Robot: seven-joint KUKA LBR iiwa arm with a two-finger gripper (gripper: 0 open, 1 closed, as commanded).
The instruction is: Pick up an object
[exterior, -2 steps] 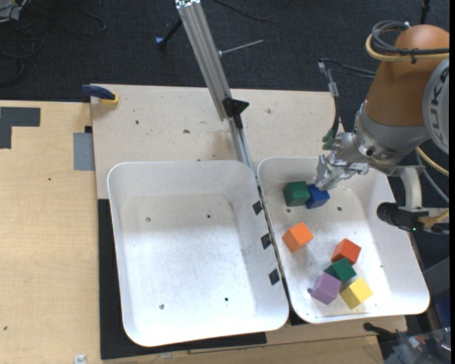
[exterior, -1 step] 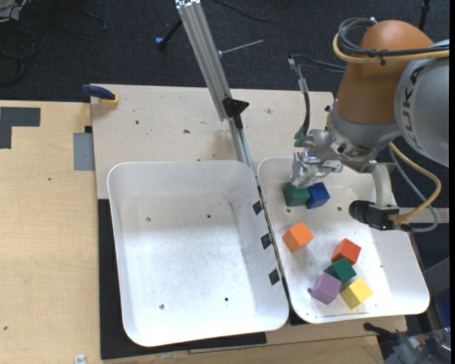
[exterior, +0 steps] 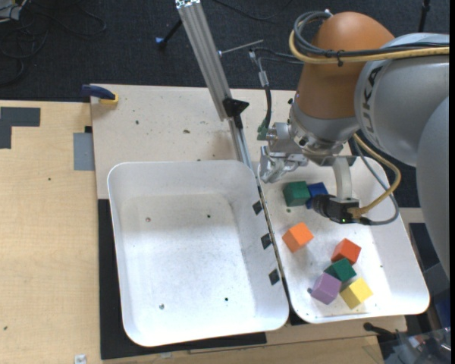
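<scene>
Six small blocks lie in the right bin (exterior: 409,298), right of centre frame: a green block (exterior: 295,194) touching a blue one (exterior: 316,192), an orange block (exterior: 297,236) just below, and red, dark green, purple and yellow clustered lower right. The gripper (exterior: 271,165) hovers beside the green block, probably lining up; whether it is clenched or released I cannot tell.

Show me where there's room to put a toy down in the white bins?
The left bin has a wide bare floor from wall to wall. In the right bin, it's crowded: the orange block, red block, purple block and yellow block cluster together, with the gripper over the far end.
</scene>
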